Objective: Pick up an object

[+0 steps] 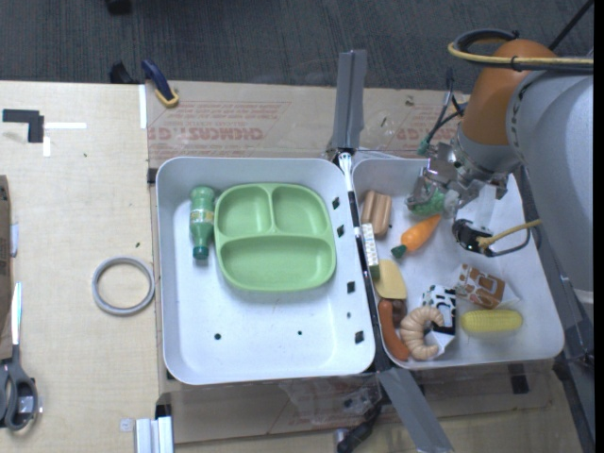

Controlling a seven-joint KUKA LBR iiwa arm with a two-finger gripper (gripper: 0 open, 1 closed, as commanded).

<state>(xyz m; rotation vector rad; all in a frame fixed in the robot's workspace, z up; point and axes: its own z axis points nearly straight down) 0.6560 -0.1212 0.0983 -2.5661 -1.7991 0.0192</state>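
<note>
Since the gripper (436,189) sits low at the right bin's (543,281) far end, jaw state unclear, the carrot (418,235) just near of it looks light, rigid, slick; grab mid-body.

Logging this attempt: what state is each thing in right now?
Pincer: low over the right bin's far end, grip hidden.
Green bottle: lying flat in the left bin.
Green tray: right side up beside the bottle.
Carrot: lying loose.
Corn: lying loose.
</note>
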